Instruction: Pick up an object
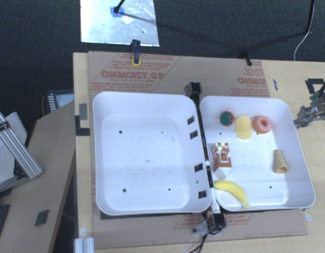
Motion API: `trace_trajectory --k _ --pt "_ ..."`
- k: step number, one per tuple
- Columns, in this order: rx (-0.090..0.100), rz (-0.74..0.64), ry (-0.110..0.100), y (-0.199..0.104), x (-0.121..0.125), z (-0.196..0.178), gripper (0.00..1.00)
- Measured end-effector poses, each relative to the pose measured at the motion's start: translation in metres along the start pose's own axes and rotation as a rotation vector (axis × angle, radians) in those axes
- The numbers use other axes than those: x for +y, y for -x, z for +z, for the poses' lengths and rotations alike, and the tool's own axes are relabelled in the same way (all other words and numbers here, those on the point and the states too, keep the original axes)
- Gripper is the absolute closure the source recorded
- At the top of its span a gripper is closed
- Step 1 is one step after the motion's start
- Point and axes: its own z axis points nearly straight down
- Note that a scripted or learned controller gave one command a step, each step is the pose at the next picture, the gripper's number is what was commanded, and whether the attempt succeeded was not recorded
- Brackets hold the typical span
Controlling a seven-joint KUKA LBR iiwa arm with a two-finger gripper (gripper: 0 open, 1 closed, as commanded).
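The tool (310,115) sits at the right edge, just past the right bin (294,141), near 3 o'clock. I cannot tell how it is set; it is small, blurry and partly cut off. The toys lie to its left, toward 9 o'clock. The pink donut (262,124) is nearest, then the yellow lemon (243,127) and the green ball (227,118). The cone (279,162) points up and down. The banana (232,191) lies slanted at 7 o'clock.

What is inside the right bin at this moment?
In the right bin: banana, cone, pink donut, yellow piece, green-red ball, brown-white block. Nothing looks covered.
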Motion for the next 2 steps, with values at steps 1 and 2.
trace_trajectory --k 1,2 --pt "-0.001 -0.004 0.004 0.000 0.001 -0.011 1.00" --pt "-0.002 -0.008 0.007 0.000 0.002 -0.022 1.00"
